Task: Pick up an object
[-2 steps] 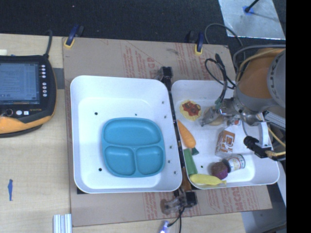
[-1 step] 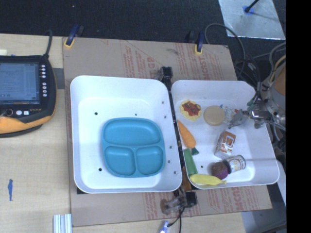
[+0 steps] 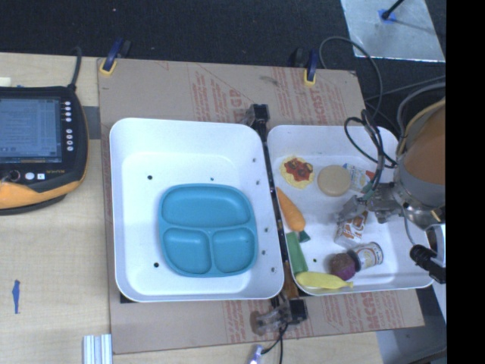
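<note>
Hovering over right bin (image 3: 394,283), fingers (image 3: 356,207) at ketchup packet (image 3: 351,228), spread unclear; blue plate (image 3: 207,229) in left bin (image 3: 132,203)

A robotics lab bench: two white bins (image 3: 129,203) sit on cardboard sheeting (image 3: 227,89) clamped (image 3: 111,55) to the table, a teach pendant (image 3: 38,146) alongside, cables (image 3: 364,127) trailing from the arm (image 3: 424,158).

The arm (image 3: 424,158) is cut off at the right edge. The gripper (image 3: 362,203) is a dark blur over a packet (image 3: 351,226); its grip is unreadable.
</note>
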